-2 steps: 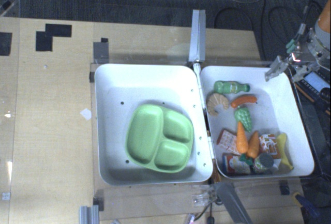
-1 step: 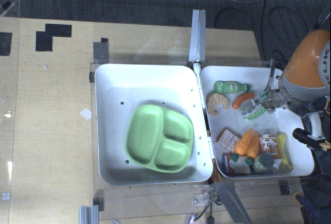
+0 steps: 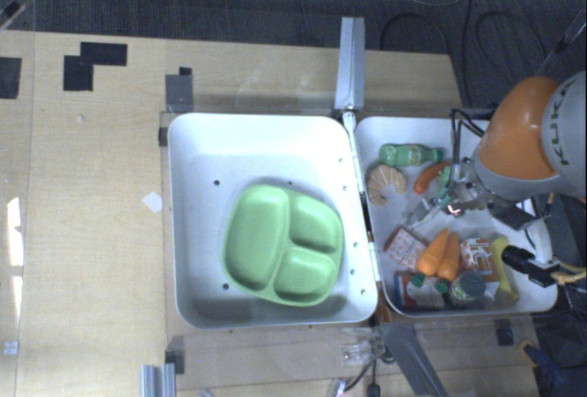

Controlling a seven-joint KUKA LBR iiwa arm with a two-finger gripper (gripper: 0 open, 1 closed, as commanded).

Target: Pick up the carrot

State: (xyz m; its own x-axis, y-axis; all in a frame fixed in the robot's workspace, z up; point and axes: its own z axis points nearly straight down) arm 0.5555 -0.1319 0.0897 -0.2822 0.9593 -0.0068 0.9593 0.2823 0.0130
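The carrot (image 3: pixel 439 254) is orange and lies near the middle of the right bin (image 3: pixel 367 161), among other small items. My gripper (image 3: pixel 444 201) hangs under the grey and orange arm, just above and slightly right of the carrot's upper end. It sits between the carrot and a smaller orange-red piece (image 3: pixel 428 177). Nothing is visibly lifted off the bin floor.
A green bottle (image 3: pixel 411 153) and a tan round item (image 3: pixel 385 181) lie at the back of the right bin. Packets (image 3: pixel 402 247), a dark can (image 3: pixel 469 287) and a yellow piece (image 3: pixel 503 265) crowd its front. The left bin (image 3: pixel 193 203) holds a green divided plate (image 3: pixel 282 244).
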